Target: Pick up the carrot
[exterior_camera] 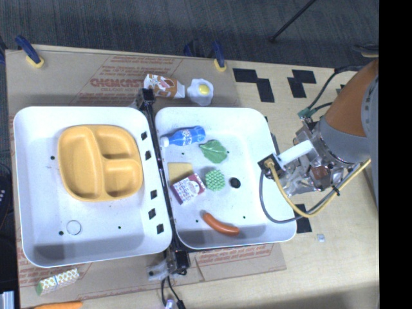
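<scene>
The carrot (221, 224) lies flat on the floor of the right bin (273, 232), down at the near side and just short of the near wall. It's an orange-red stick with clear floor around it. The small carton (188, 189) is its closest neighbour, just to the far-left, with the green knobbly ball (215, 179) beyond that. The gripper (293, 172) hangs over the bin's right rim, well apart from the carrot, wrapped in loops of cable. Open or closed? From up here I cannot tell. Now the danger, as I judge it. With the near wall that close, a descent landing slightly near of target could strike the wall or push the carrot against it. The carrot is also rounded and slim, so a grasp taken along its length could squeeze it out sideways or roll it away. Closing across the narrow width looks the safer call. Its long axis runs mostly left to right, with the left end a touch farther away and the right end nearer. Both ends look blunt, so I can't pick out the tip.
</scene>
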You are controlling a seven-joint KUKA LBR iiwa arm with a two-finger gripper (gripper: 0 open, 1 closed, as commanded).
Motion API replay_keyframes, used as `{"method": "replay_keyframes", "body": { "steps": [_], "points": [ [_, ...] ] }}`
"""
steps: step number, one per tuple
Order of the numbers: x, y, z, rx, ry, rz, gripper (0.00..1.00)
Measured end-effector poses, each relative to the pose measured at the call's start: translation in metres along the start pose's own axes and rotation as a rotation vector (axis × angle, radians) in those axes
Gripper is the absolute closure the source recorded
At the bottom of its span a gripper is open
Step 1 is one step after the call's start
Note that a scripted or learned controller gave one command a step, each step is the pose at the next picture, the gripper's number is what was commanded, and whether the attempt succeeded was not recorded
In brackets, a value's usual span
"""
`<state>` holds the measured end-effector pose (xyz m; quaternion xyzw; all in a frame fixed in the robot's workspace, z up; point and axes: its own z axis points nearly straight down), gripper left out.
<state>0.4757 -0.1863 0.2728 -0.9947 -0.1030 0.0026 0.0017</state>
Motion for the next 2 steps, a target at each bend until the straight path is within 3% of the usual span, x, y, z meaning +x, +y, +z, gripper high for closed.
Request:
{"method": "replay_keyframes", "body": {
  "steps": [1,2],
  "points": [
    [-0.005,0.024,0.002,-0.001,0.002,-0.017,1.0],
    [-0.005,0.024,-0.043,-0.002,0.003,-0.254,1.0]
  ]
}}
